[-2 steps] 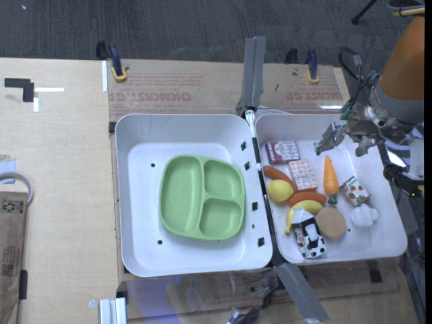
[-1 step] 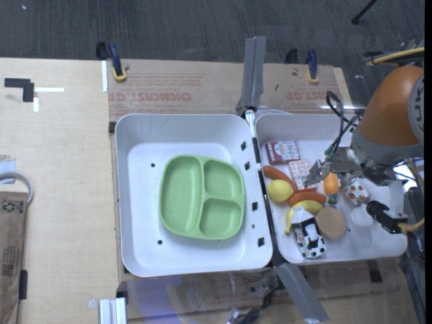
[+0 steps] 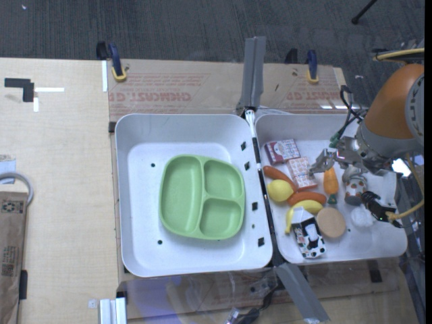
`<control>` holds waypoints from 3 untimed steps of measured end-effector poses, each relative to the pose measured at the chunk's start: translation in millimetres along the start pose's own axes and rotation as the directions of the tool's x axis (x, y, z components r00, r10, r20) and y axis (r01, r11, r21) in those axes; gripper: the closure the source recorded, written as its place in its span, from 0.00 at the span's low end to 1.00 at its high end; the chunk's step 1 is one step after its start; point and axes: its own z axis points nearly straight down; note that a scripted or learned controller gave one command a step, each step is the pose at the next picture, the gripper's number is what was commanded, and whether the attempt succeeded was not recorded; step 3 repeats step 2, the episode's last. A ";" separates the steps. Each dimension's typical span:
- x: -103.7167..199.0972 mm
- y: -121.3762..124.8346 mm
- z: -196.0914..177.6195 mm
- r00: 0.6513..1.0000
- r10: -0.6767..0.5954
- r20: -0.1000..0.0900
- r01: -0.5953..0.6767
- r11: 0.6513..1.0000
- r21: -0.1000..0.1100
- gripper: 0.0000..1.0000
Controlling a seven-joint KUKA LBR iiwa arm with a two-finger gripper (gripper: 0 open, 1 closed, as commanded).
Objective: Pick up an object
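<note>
Claw (image 3: 329, 162), its grip state impossible to tell, hovers in the right bin (image 3: 385, 248) just beside the small orange carrot (image 3: 330, 181): likely light, rigid, smooth plastic, best pinched across its middle.

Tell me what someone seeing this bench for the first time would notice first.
Most striking is the green divided plate, lying alone in the middle of the left bin. Next comes the cluster of toy food in the right bin: a lemon, a banana, a carrot and a black-and-white cow carton. The arm's orange band stands out at the right edge, above the end effector over that bin.
</note>
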 end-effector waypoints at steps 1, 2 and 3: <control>-5.2 0.4 -8.1 1.000 0.004 0.012 -0.003 1.000 -0.004 1.00; 58.5 10.9 -115.0 0.993 -0.117 0.021 0.117 0.993 0.010 1.00; 58.5 10.9 -115.0 0.993 -0.117 0.021 0.117 0.993 0.010 1.00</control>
